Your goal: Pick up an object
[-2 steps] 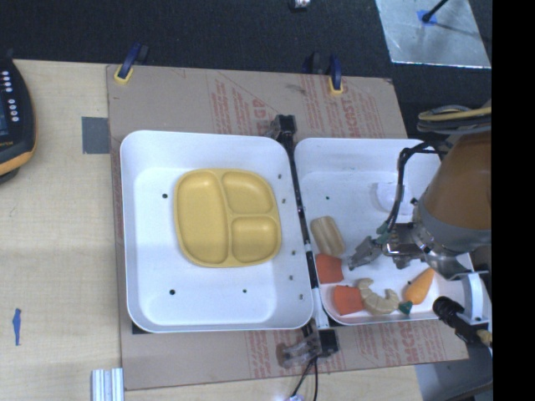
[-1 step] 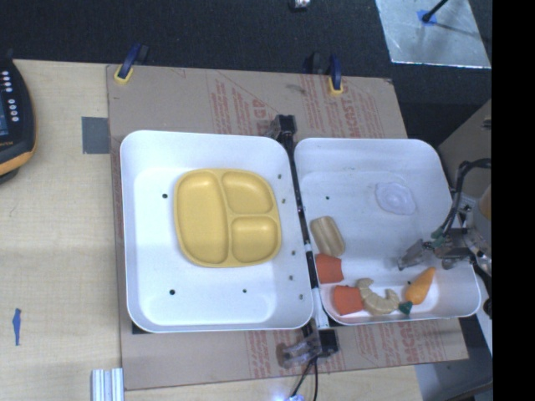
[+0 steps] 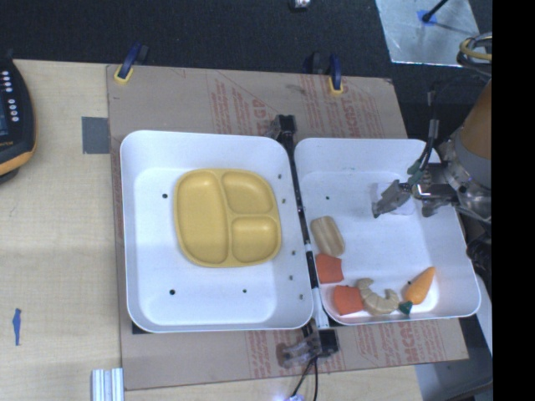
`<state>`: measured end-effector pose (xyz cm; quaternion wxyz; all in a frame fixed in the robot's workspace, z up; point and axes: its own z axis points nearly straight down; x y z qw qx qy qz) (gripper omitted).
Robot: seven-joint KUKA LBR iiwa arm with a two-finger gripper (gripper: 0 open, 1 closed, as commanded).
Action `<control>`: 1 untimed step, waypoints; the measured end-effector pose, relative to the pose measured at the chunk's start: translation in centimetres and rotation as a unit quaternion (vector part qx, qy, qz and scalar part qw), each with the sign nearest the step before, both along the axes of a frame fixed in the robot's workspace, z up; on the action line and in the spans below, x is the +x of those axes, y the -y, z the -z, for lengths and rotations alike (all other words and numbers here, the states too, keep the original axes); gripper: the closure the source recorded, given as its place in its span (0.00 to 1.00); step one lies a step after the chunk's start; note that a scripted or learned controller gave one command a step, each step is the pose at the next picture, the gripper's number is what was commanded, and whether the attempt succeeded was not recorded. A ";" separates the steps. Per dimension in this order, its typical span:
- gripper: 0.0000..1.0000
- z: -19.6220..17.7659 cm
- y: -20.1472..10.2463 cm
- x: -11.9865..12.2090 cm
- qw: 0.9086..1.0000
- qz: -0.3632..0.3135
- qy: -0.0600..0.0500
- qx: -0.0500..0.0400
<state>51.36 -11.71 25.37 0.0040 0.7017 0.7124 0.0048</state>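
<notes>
Candidate objects all sit in the right bin (image 3: 359,161), lower-left to bottom of it: a tan bread roll (image 3: 328,235) near the bin's left wall at mid-height, a red block (image 3: 329,269) just below it, a second red-orange block (image 3: 348,300) at the bottom left, a pale curved piece (image 3: 379,296) touching or just beside that block, and a carrot (image 3: 420,284) tilted at the bottom right with its green end down. Gripper (image 3: 403,197) is over the upper right part of the same bin, well apart from all of them, arm coming in from the right edge of the frame. The fingers look spread apart, one dark tip pointing lower left toward the bin centre, nothing between them. Whether the tips touch the bin floor, can't tell. Left bin (image 3: 150,249) holds a yellow three-section plate (image 3: 226,216), roughly centred, slightly toward the top. Both bins rest on a brown cardboard sheet (image 3: 209,90) on the wooden surface (image 3: 50,249), clipped at the top edge by two clamps (image 3: 127,63). A black and orange pendant (image 3: 12,115) lies at the left edge of the frame. Grey tape patch (image 3: 95,134) sits just left of the cardboard.
</notes>
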 end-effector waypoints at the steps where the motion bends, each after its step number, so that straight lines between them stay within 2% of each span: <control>1: 0.00 6.5 -5.6 -4.0 1.000 0.003 -0.012 0.001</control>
